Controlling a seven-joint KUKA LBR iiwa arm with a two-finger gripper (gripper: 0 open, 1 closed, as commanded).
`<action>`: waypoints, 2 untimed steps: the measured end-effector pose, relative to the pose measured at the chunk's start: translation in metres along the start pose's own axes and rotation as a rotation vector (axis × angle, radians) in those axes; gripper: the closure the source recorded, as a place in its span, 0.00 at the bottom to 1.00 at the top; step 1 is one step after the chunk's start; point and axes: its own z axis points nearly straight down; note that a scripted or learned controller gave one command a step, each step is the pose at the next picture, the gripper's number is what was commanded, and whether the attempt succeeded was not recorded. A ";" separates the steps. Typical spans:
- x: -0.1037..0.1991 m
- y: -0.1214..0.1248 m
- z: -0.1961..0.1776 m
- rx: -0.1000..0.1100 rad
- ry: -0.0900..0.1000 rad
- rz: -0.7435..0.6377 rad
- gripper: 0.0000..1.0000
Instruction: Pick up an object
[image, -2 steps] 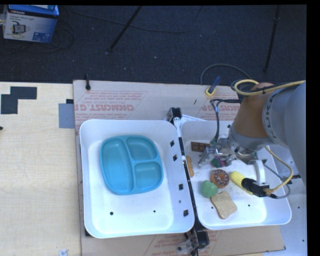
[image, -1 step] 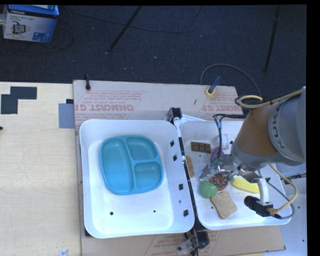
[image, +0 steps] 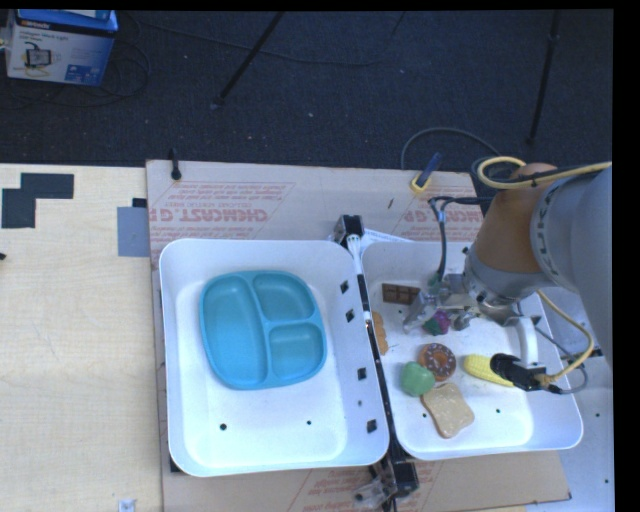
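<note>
Gripper (image: 437, 318) sits low in the right bin (image: 560, 432), hanging from the grey arm (image: 560, 240) that reaches in from the right. A small purple-and-green piece (image: 437, 323) shows right at its tip, but the view is too coarse to tell whether that piece is between the fingers or just lying under them, so no grasp can be confirmed.

Just left of the gripper and slightly toward the far wall lies a brown block (image: 400, 294). Directly nearer the camera from the gripper is a round donut (image: 437, 360), brown with a pale ring. Touching or almost touching the donut on its near-left side is a green lump (image: 418, 378). Nearer still, beyond the donut, a slice of bread (image: 448, 410) lies flat on the bin floor. To the gripper's near-right, a banana (image: 488, 369) lies with its dark end pointing right. At the bin's left wall, well left of the gripper, a thin orange strip (image: 380, 335) lies along the divider.

Far to the gripper's left, the other bin (image: 190, 420) holds a blue plate (image: 264, 328) with three compartments.
</note>
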 end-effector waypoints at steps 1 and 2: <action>0.050 0.044 0.000 0.001 0.000 0.000 0.00; -0.012 0.031 0.000 0.002 0.000 0.002 0.00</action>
